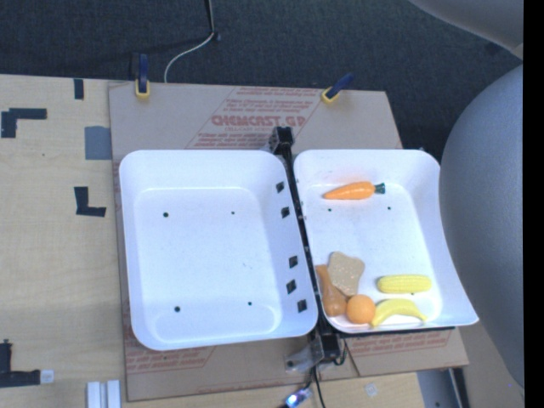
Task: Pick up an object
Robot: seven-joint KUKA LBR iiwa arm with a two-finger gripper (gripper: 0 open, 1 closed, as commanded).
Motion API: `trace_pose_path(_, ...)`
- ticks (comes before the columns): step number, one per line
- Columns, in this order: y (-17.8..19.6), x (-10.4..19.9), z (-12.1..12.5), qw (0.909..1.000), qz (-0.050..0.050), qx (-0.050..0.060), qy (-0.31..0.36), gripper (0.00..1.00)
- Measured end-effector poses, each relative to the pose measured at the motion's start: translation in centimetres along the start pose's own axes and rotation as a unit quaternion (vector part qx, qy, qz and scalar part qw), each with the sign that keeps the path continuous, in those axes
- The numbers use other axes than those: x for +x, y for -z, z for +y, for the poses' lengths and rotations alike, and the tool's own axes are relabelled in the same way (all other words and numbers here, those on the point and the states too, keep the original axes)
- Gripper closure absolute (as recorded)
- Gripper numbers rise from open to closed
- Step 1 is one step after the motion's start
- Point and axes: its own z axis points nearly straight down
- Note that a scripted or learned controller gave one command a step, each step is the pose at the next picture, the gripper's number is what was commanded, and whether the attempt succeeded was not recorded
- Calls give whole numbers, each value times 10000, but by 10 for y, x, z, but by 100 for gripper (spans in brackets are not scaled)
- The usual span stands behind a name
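The right bin (425, 219) holds several toy foods. An orange carrot (351, 191) with a dark green tip lies near its far side. At the near side sit a tan bread slice (346, 272) leaning over a brown roll (331, 292), an orange ball (360, 309), a yellow corn cob (404, 284) and a yellow banana (397, 314). The grey arm (493, 228) bulks along the right edge, beside the right bin.
The left bin (136, 228) sits beside the right one on a brown board (255, 117) held by two clamps. A black divider strip (291, 228) runs between the bins. A white cable (191, 49) trails at the back.
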Motion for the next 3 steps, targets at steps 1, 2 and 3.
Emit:
trace_pose_path(1, 10, 2, 1, 10000, 16, -63, -1, 100)
trace_pose_path(2, 19, 4, 2, 9999, 36, -140, -1, 100)
trace_pose_path(3, 29, 6, 4, 9997, 62, -233, 0, 100)
